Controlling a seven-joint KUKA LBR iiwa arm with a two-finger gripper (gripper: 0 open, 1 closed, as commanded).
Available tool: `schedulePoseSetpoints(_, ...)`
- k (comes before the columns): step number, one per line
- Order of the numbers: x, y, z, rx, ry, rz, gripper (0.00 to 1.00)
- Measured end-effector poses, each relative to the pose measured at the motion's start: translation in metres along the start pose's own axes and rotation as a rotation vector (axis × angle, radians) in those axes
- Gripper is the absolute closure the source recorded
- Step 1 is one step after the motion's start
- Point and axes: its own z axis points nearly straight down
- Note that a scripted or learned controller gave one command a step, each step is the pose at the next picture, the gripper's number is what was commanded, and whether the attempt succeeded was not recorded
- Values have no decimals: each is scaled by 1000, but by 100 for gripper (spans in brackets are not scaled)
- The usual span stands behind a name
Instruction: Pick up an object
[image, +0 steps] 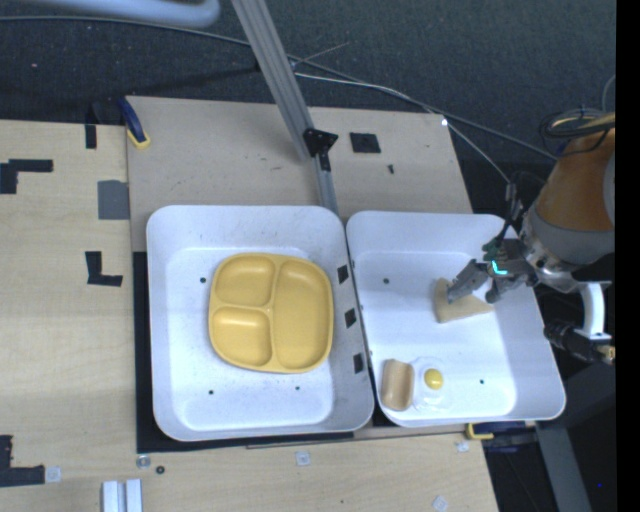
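In the right bin (520, 395) a tan block (462, 306) lies near the middle. My gripper (472, 291) reaches in from the right and hangs low right over the block's upper edge. It is open, one finger (460, 285) pointing left over the block and the other nearer the wrist. I cannot tell whether the fingers touch the block, and nothing is held between them. Toward the bin's front lie a tan bread-like piece (397, 384) and a white toy fried egg (431, 381) with a yellow yolk.
The left bin (180, 395) holds a yellow divided plate (271, 311). A grey metal post (290, 95) slants down to the back of the wall between the bins. Cables run behind the right bin.
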Motion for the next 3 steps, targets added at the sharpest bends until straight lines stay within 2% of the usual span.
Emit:
schedulePoseSetpoints(1,0,1,-2,-4,-1,-1,0)
schedulePoseSetpoints(2,5,0,63,1,-1,-1,0)
schedulePoseSetpoints(3,4,1,98,-7,-4,0,0)
